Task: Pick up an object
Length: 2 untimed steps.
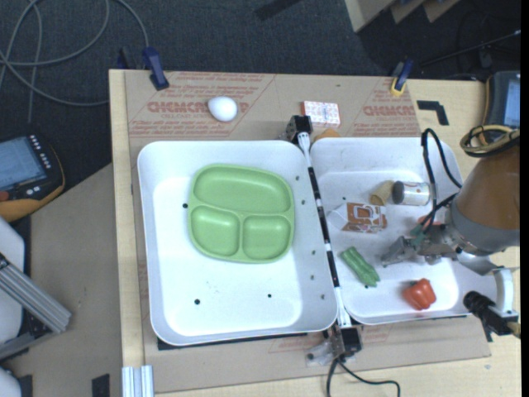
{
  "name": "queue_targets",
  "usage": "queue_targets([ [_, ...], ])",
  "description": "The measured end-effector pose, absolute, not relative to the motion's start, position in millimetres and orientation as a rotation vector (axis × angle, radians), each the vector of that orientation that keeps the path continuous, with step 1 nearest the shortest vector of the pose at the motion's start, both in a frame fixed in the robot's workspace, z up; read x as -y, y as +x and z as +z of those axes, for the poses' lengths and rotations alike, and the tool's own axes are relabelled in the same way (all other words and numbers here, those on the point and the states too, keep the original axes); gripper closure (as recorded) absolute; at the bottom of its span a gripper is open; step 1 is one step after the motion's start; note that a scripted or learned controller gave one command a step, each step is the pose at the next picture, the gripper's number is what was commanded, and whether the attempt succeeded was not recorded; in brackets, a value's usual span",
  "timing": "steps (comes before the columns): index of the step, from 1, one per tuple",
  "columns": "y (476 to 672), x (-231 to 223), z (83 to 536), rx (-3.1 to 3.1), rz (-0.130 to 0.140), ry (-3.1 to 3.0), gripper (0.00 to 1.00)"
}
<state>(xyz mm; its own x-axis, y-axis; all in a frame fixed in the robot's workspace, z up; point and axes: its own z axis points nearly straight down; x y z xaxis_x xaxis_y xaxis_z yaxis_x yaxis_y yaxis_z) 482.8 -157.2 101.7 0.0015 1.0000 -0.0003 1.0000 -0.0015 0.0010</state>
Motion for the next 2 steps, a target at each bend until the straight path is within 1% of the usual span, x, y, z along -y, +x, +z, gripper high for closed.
queue_targets([
  [1,551.4,100,104,-2.225,0.004,2.218,0.00],
  [2,602.2,110,85,-2.222,0.001,2.219,0.00],
])
